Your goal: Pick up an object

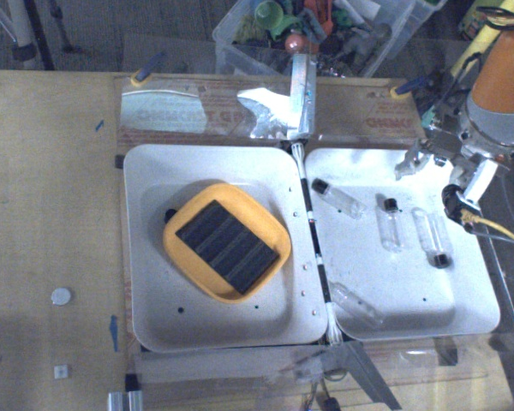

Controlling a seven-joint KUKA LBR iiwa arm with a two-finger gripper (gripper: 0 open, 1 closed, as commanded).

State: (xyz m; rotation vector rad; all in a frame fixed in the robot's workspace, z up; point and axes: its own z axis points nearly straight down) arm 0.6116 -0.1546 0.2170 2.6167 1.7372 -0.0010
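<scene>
1. End effector (428, 157): above the upper right corner of the right bin (475, 315), nothing between its fingers; whether they are spread or closed cannot be told.
2. Arm (497, 84): grey with an orange band, reaching in from the right, wrist tilted toward the bin, well above its floor.
3. Right bin contents: clear vial with black cap (336, 197) at upper left; two upright-lying vials (389, 226) and (430, 236) near centre, side by side; one clear vial (353, 304) at lower left.
4. Left bin (146, 315): yellow block with dark panel (226, 241), central.
5. Counter (43, 187): bare tan surface.
6. Advice: the nearest vial looks the likeliest target; descend straight, straddling its narrow width, clear of its neighbour.
</scene>
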